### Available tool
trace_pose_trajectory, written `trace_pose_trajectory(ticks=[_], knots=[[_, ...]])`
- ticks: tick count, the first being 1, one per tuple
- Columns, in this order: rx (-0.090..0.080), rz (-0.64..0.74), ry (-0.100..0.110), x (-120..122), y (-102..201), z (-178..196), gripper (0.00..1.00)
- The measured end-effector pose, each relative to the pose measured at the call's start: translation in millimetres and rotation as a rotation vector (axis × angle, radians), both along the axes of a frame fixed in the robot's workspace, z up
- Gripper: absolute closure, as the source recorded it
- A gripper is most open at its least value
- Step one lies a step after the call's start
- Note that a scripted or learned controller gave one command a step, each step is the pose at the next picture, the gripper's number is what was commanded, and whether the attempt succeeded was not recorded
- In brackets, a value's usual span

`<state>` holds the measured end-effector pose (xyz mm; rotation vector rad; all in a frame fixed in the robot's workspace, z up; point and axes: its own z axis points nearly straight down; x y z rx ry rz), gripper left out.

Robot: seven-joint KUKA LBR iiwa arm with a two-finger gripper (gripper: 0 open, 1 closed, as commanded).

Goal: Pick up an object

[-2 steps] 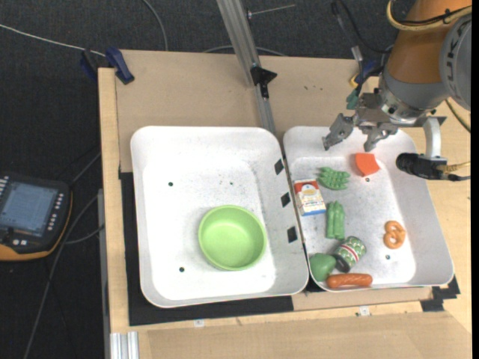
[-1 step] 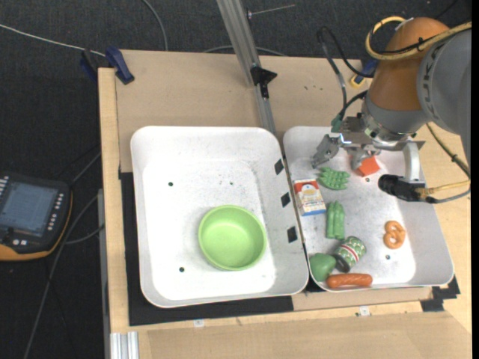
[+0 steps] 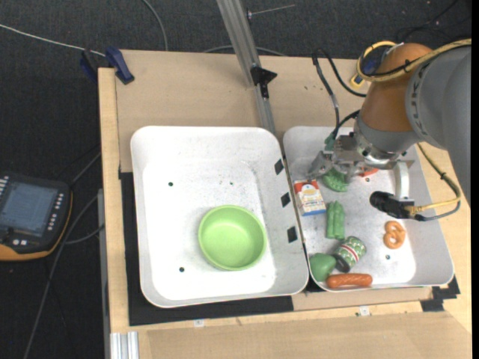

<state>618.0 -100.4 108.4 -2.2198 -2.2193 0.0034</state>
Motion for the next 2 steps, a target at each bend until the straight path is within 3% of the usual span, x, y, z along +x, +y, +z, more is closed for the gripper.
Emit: trace_pose_trajectory(ticks=[1, 2], knots=[[0.0, 0.001, -0.005, 1.5, 0.3, 13.1, 1.0], [-0.001, 0.0, -0.008, -0.8, -5.8, 58.3, 1.0]])
